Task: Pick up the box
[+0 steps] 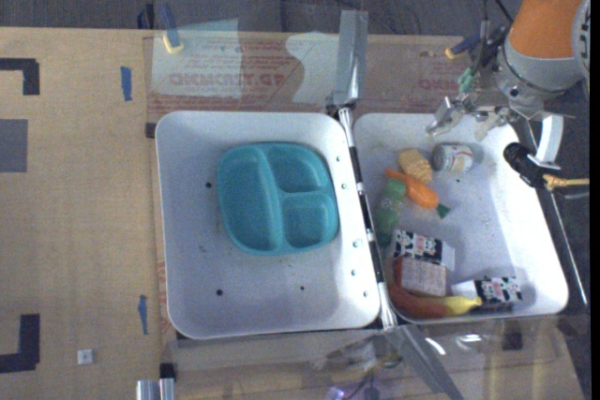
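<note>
The box (421, 247) is a small carton with a black-and-white cow pattern. It lies flat in the right bin (532, 239), near that bin's left wall. My gripper (472, 115) hangs over the bin's far edge, well above and behind the box. Its fingers are spread open with nothing between them. A small silver can (454, 156) lies just below the gripper.
Around the box lie a corn cob (415, 164), a carrot (418, 189), a green vegetable (389, 206), a beige packet (424, 277), a banana (457, 304) and a second patterned carton (498, 289). The left bin (187, 276) holds a teal divided plate (277, 197).
</note>
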`<state>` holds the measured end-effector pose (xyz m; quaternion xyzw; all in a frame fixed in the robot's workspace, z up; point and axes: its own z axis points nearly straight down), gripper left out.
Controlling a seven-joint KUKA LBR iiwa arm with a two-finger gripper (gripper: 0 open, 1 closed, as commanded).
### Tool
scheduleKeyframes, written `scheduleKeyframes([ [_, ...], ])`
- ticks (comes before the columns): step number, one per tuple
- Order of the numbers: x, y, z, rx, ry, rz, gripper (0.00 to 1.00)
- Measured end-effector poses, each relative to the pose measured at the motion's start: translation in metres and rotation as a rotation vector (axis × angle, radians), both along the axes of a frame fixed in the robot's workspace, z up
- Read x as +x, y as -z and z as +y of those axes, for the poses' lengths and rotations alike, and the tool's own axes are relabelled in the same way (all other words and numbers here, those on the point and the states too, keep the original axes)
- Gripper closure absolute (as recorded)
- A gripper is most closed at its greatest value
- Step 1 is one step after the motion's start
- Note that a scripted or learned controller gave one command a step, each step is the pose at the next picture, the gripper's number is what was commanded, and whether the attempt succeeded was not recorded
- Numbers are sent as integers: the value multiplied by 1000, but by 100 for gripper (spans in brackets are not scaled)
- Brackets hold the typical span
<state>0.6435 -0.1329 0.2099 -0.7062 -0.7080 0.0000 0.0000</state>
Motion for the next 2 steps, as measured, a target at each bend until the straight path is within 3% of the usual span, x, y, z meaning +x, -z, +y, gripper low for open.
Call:
scheduleKeyframes([
  [1,-104,5,-41,0,122,1,0],
  [2,-86,5,-84,-2,253,-2,0],
])
